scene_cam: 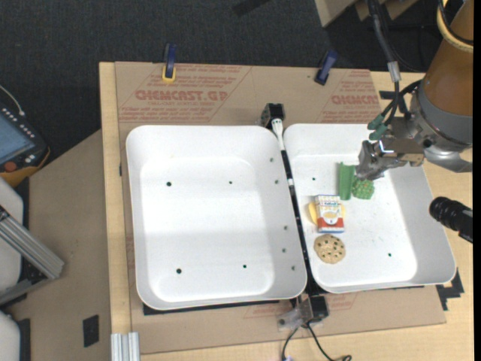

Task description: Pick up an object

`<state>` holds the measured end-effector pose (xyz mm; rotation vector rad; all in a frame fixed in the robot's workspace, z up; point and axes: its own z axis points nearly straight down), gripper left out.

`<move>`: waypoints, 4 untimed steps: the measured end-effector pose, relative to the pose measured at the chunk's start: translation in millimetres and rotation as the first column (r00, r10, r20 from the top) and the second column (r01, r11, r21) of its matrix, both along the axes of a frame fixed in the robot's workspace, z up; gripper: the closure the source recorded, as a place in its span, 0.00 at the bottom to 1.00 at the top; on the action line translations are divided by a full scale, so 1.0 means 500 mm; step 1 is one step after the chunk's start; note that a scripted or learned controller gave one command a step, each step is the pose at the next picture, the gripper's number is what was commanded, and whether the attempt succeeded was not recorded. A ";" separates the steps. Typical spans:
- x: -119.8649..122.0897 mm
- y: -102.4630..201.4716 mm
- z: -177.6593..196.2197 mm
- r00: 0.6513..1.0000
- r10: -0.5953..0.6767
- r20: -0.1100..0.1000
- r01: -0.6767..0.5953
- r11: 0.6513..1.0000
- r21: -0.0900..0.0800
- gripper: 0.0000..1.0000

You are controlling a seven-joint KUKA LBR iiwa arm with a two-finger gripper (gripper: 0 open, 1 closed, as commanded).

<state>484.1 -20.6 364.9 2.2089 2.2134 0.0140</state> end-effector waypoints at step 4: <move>0.005 0.001 0.082 1.000 0.002 0.010 -0.002 1.000 -0.004 1.00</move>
